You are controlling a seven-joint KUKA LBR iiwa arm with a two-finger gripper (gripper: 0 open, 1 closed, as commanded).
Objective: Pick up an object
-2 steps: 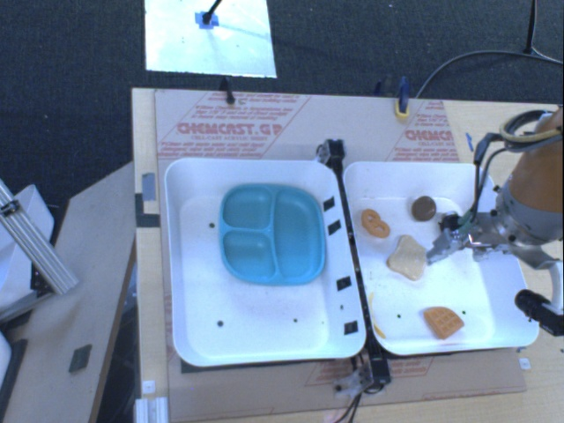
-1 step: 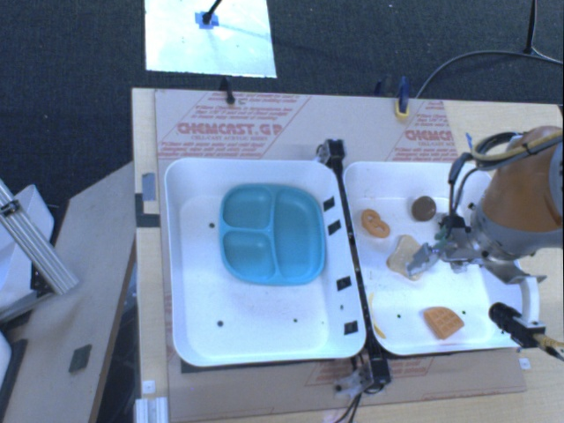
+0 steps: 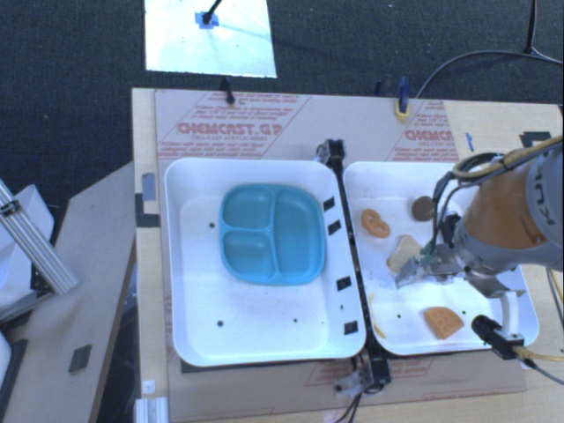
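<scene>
The right bin (image 3: 502, 342) holds several small items. An orange pretzel-shaped piece (image 3: 374, 224) lies near its left wall. A brown round piece (image 3: 423, 207) sits at the back, and an orange square cracker (image 3: 442, 322) lies near the front. A pale beige chunk (image 3: 403, 250) rests in the middle. My gripper (image 3: 414, 270) is low in this bin, right at the beige chunk's near right edge, and its tip seems to touch the chunk. The grey arm with its orange band (image 3: 507, 210) comes in from the right and covers the bin's right part.
A blue divided plate (image 3: 270, 234) lies in the left bin (image 3: 198, 324). A black-marked divider (image 3: 345, 236) runs between the bins. A thin yellow strip (image 3: 374, 321) lies by the right bin's front left wall. Cables (image 3: 476, 60) loop behind the bench.
</scene>
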